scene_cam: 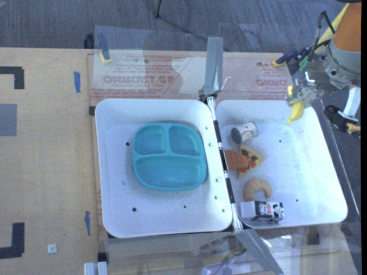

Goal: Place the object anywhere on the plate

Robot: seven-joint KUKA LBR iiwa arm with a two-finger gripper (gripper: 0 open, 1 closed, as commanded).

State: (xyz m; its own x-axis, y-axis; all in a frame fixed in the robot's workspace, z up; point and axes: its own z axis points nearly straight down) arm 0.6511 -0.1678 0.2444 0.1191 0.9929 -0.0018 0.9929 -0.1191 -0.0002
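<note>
Banana (295, 112), small yellow toy, pinched between fingers of gripper (296, 99), hanging over far edge of right bin (321, 176) | likely light, stiff, smooth plastic; grip mid-body, may slip | teal plate (170, 156) in left bin (114, 199), well apart

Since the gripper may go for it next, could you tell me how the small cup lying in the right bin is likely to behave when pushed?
The cup lies on its side, so it will probably roll, likely in an arc given its taper. It looks small and hollow, so probably light and easily knocked toward the pizza slice beside it. Its thin wall may dent under a hard squeeze.
</note>
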